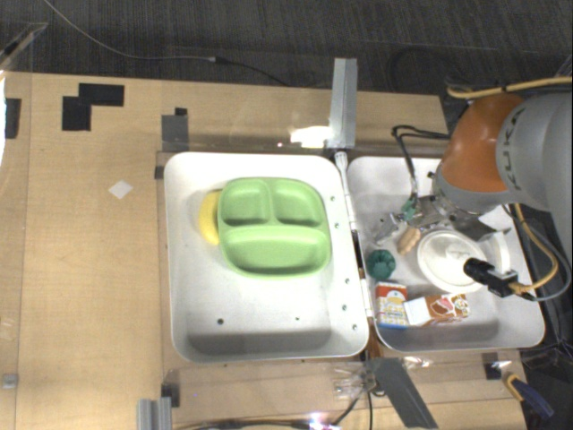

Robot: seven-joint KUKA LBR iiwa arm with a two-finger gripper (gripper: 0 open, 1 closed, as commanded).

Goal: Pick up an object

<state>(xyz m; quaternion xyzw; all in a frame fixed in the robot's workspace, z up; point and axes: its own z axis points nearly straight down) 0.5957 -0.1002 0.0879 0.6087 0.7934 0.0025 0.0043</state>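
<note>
My gripper (pixel 410 215) hangs low over the upper middle of the right bin (pixel 376 182), below the arm's orange band. Just beneath it lie a tan cork-like piece (pixel 409 239) and a silvery scrap (pixel 385 227). A round white dish (pixel 443 258) sits right of them. A teal lump (pixel 382 262) rests near the bin's left wall. Along the front lie a small red-and-white carton (pixel 391 305), a white packet (pixel 418 313) and a brown-red packet (pixel 448 307). I see nothing lifted off the bin floor.
The left bin (pixel 260 321) holds a green divided tray (pixel 271 224) with a yellow thing (pixel 208 218) poking out under its left side. A metal post (pixel 343 106) stands behind the ridge between the bins.
</note>
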